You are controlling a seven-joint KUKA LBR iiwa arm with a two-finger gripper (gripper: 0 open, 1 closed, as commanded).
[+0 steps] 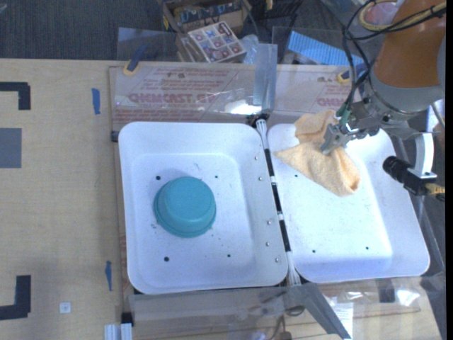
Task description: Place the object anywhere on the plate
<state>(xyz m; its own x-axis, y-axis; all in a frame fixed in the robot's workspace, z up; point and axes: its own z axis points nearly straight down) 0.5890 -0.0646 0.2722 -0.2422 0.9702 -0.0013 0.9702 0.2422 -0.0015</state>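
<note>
Reaching into the right bin [368,253], gripper [338,134] sits on the yellow cloth [327,164], apparently pinching a fold for transfer toward the teal plate [185,205] in the neighbouring bin.

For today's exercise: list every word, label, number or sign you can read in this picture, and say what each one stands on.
Red print on the clear plastic sheet behind the left bin: too faint and blurred to read with certainty.
Pictures or print on the cardboard box beyond the bench: too small to read.
The teal plate, the yellow cloth, the right bin and the gripper: no readable text.
</note>
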